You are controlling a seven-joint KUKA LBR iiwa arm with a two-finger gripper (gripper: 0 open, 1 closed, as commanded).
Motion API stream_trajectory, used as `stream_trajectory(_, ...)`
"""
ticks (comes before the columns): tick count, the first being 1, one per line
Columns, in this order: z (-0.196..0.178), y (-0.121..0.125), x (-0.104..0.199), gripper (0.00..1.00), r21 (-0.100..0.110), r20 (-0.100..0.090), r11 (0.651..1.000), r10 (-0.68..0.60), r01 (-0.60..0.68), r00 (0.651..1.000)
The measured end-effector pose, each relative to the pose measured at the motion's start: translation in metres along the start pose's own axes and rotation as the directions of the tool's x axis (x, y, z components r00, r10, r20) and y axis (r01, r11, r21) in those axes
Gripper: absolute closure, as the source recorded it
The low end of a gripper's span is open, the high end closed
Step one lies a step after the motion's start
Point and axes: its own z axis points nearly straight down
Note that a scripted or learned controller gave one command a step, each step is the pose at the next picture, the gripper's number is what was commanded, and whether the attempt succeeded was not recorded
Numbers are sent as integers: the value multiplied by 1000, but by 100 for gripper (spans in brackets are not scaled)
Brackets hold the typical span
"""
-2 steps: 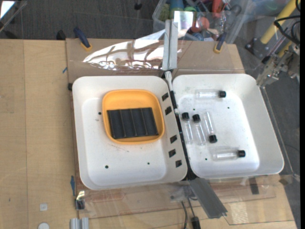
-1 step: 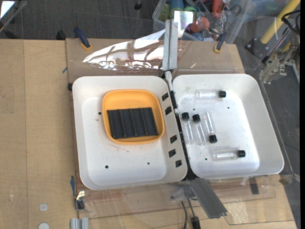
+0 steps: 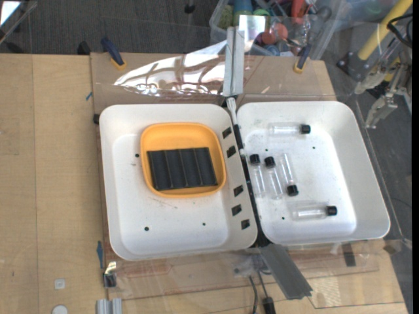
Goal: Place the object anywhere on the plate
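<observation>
With 5 clear vials point(image 3: 287, 129) lying loose in the right bin point(image 3: 340, 120), pick 1 squarely by its middle and set it on the orange plate point(image 3: 152, 136).

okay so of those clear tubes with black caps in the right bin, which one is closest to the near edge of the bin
The capped tube lying crosswise at the bottom of the right bin, its black cap pointing right. The other tubes all lie farther back, toward the bin's middle and far side.

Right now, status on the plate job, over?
Orange plate in left bin, black ribbed insert on it. Clear vials loose in right bin, none placed. Nothing in the way.
</observation>
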Motion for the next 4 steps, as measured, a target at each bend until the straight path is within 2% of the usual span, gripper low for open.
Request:
stream_trajectory(1,28,1,-1,0,-5,-6,927,-375,375,927)
stream_trajectory(2,62,2,-9,0,-8,-3,703,-711,711,703)
stream_trajectory(3,61,0,-9,0,-8,-1,677,-736,736,677)
stream_trajectory(4,49,-1,-10,100,-4,8,682,-731,731,682)
